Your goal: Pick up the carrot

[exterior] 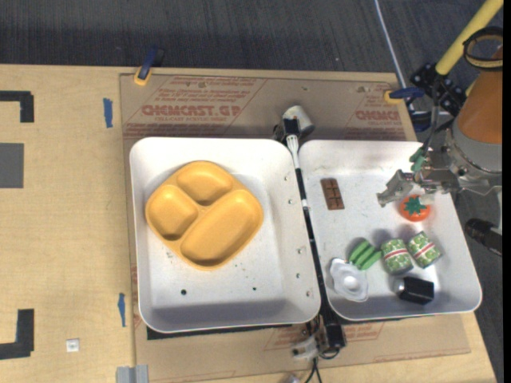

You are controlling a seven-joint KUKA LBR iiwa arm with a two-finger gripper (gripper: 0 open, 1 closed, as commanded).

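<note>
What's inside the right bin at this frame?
In the right bin: carrot under the gripper, brown bar, green pieces, two green-white items, black block, white piece. The carrot's top is partly covered.

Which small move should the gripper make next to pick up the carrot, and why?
Probably a short move straight down. The gripper hangs just above the carrot in the right bin, and nothing shows between its fingers yet.
</note>
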